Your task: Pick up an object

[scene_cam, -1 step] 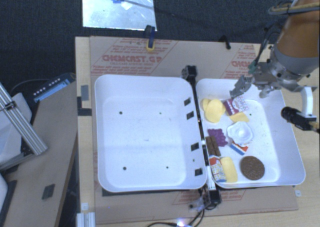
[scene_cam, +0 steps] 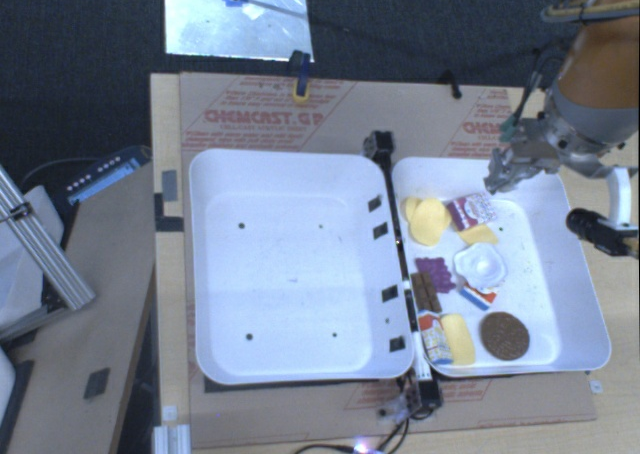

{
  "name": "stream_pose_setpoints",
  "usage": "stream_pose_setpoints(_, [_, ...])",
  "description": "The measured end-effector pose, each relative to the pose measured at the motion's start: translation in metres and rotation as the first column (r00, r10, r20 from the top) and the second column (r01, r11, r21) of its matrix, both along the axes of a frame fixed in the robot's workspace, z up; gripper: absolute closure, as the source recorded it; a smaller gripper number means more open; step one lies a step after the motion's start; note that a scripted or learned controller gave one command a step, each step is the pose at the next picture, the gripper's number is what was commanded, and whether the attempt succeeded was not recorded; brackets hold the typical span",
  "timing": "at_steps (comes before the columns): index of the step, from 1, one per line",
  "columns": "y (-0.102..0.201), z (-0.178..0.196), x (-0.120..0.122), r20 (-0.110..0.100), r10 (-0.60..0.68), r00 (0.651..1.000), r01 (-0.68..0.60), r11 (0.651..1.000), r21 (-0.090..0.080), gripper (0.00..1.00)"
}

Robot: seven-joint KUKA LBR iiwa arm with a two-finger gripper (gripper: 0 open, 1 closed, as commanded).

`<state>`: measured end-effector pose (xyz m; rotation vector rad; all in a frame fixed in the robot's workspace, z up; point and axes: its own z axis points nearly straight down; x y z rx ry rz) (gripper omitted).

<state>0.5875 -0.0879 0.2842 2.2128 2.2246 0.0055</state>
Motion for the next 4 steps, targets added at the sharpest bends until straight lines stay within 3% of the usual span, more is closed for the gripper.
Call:
stream_pose_setpoints(1, [0.043, 0.185, 0.001, 0.017, 0.004, 1.000, -0.004, 1.000, 0.000, 1.00])
stream_pose_setpoints(2, [0.062, 0.234, -0.052, 0.003, 0.002, 1.000, -0.002, 1.000, 0.002, 1.00])
stream_pose_setpoints(3, [0.139, 0.097, -0.098, -0.019, 0.006, 1.000, -0.006, 1.000, 0.002, 1.00])
stream_pose_setpoints(4, [0.212, 0.143, -0.101, 0.000, 0.007, 1.000, -0.007, 1.000, 0.004, 1.00])
